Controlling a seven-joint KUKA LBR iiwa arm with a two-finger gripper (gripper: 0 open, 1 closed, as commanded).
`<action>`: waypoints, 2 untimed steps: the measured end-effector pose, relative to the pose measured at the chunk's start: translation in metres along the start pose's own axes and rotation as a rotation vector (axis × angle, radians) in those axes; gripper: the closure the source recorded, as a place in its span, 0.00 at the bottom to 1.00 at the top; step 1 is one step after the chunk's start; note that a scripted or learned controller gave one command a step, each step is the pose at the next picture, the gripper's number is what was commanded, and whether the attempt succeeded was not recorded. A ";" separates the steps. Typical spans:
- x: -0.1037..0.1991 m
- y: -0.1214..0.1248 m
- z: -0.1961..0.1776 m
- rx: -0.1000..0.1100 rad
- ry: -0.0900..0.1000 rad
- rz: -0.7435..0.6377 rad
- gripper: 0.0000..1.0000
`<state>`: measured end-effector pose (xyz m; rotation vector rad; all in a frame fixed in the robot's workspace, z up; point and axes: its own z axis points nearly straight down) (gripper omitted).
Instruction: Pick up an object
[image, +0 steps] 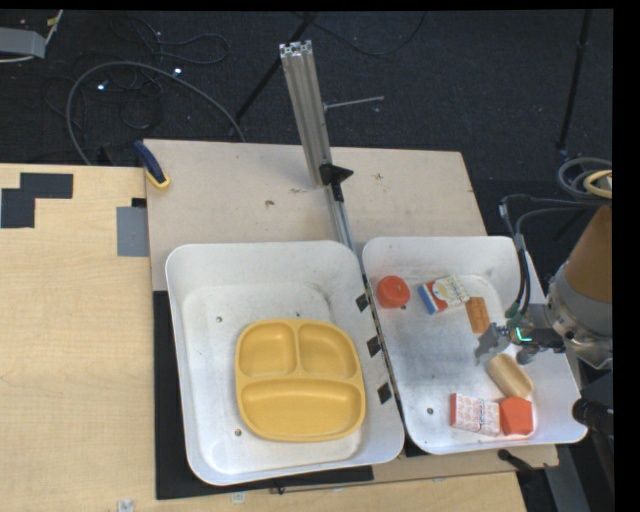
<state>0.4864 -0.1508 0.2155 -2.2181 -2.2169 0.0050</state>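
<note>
The right bin (430, 258) holds a round red-orange piece (393, 292), a small carton (443, 294), a brown stick-shaped piece (478, 315), a tan bread roll (509, 376), a red-and-white packet (473, 413) and an orange-red block (516, 416). My gripper (496, 346) reaches in from the right and hangs low over the bin's right side, just above the roll and below the brown stick. Its dark fingers are small and partly hidden, and nothing shows between them.
The left bin (200, 290) bears a yellow divided plate (298, 379). A metal post (307, 110) rises behind the bins. The arm's orange band (600, 260) sits at the right edge. Bare bin floor lies between the red piece and the packet.
</note>
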 end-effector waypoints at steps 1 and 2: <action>0.000 0.001 -0.001 -0.002 0.000 0.000 0.00; 0.001 -0.008 0.060 0.003 0.002 0.000 0.00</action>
